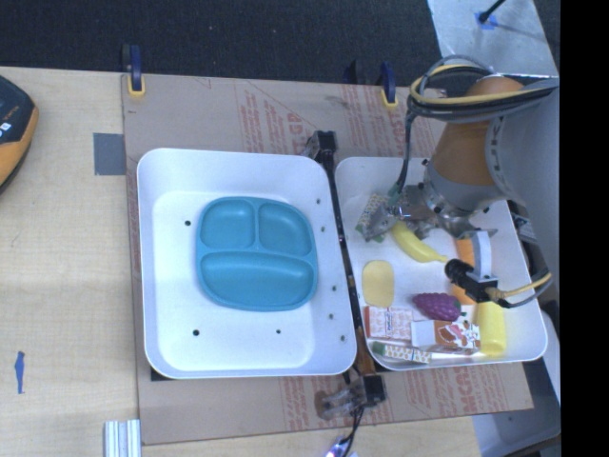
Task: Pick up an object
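- Left bin (pixel 162 255) held a blue tray (pixel 255 253), flat, centred.
- Right bin (pixel 354 184) held a yellow block (pixel 378 282), a purple toy (pixel 435 305), a banana (pixel 415 244) and cartons (pixel 400 327) at the near edge.
- Gripper (pixel 392 212) sat low at the bin's back left, just beside the banana; couldn't tell its opening or any hold.
- Arm (pixel 476 146) covered the bin's back right.
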`<action>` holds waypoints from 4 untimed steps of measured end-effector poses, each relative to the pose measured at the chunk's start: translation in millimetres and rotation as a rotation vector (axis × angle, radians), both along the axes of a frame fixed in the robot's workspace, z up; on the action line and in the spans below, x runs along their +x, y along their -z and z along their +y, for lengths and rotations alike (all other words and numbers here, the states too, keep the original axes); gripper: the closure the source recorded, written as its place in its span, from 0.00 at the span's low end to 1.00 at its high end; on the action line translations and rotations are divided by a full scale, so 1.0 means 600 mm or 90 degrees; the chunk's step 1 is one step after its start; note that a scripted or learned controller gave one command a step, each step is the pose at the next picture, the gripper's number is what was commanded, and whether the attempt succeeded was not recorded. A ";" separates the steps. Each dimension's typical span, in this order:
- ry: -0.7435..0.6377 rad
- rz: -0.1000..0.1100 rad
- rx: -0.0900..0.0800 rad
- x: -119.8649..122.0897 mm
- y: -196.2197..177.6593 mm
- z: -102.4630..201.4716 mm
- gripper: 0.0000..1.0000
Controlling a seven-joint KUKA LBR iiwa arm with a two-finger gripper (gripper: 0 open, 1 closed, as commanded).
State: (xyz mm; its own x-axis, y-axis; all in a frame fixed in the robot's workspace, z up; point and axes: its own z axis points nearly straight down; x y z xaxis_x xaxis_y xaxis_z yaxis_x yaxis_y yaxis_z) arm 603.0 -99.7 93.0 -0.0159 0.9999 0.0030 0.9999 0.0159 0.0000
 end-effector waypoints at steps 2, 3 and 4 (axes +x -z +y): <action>0.010 -0.004 -0.005 0.087 -0.135 -0.077 0.00; 0.008 0.007 -0.001 0.032 -0.029 -0.051 0.00; 0.009 0.006 -0.001 -0.023 0.005 -0.030 0.00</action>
State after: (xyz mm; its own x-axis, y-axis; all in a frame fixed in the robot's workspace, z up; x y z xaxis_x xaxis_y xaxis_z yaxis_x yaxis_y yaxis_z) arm 589.2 -118.0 90.1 -0.0025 1.0000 0.0011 1.0000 0.0025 -0.0095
